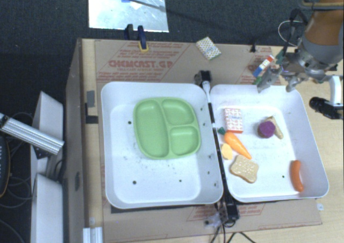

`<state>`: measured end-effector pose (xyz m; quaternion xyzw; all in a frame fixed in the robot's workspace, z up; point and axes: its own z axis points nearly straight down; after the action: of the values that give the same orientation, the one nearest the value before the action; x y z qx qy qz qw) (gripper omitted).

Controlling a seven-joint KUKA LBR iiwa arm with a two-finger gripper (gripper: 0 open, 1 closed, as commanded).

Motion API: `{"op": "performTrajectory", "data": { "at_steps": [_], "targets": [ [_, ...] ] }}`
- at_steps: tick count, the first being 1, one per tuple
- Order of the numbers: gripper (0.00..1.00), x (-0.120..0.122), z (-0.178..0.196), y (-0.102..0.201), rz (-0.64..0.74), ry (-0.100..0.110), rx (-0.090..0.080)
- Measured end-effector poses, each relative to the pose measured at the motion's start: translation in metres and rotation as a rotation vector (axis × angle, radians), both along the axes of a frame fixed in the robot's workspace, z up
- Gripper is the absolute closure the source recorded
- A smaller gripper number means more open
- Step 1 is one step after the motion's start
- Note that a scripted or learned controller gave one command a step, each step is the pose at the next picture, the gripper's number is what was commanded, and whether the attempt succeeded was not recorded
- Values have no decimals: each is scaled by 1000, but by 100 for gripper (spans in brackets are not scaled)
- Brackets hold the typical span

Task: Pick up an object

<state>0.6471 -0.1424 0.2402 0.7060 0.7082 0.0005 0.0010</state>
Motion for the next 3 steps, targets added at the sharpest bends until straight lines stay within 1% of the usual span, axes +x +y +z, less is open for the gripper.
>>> {"op": "performTrajectory", "data": {
  "at_steps": [1, 2, 3],
  "targets": [
    [0, -7, -156, -65, -1, 0, -1],
    [100, -6, -144, -65, 0, -4, -2],
    [0, -6, -144, -65, 0, -4, -2]
  ]
}}
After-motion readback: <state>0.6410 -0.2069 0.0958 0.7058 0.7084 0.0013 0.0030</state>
